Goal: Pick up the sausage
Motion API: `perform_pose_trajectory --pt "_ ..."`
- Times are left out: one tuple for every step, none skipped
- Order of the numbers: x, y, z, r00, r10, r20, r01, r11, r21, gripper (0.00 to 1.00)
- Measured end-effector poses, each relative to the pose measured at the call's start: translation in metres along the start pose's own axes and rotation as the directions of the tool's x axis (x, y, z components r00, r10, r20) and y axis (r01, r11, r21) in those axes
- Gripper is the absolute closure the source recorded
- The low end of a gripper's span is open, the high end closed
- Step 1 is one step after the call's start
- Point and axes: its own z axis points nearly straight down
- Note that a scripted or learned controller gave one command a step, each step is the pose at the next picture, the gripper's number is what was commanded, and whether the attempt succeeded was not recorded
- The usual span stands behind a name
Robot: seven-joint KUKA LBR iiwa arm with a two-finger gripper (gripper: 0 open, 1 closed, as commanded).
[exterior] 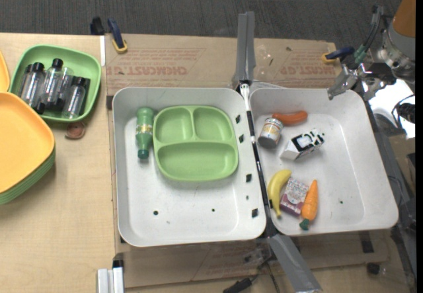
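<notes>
Currently: pincer [355,81] above right bin's far corner | sausage [290,117] lies apart.

A green divided plate [195,142] and a green bottle [143,131] lie in the bin far from the gripper. A tin can [269,131], banana [278,186] and carrot [309,202] lie in the nearer bin.

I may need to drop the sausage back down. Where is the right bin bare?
The right white bin is bare across its right half, from the black-and-white carton to the right wall. The left side is crowded: orange sausage, small tin can, yellow banana, orange carrot.
</notes>
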Motion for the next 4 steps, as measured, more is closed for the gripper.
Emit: perform_pose_trajectory --pt "-0.046 0.007 -0.089 1.000 0.020 0.001 -0.020 1.000 -0.002 0.00" --pt "-0.036 0.025 -0.189 0.942 0.336 0.001 -0.336 0.942 0.000 0.00" --pt "0.001 0.025 -0.187 0.593 0.805 0.004 -0.805 0.593 0.003 0.00" --pt "-0.010 -0.032 -0.189 0.201 0.980 0.003 -0.980 0.201 0.001 0.00"
